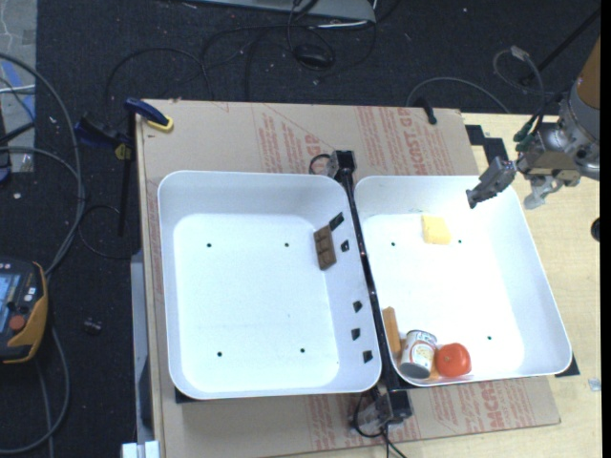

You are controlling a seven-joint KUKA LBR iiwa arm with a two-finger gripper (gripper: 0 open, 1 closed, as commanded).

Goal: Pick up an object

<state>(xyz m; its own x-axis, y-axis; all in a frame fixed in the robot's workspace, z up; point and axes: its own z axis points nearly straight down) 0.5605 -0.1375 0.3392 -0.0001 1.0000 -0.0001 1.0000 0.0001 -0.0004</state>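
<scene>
Nearest me, a small can (417,352), a red ball (453,359) and an orange stick (391,330) crowd the right bin's (535,273) near corner, a yellow block (436,230) sits toward its far side, and my gripper (506,185) hangs spread and empty over that far rim, so I judge we're approaching and must descend next.

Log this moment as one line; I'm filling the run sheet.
arm: over right bin's far right corner | gripper: holding nothing | yellow block: right bin | can, red ball: near edge | brown piece: left bin
</scene>
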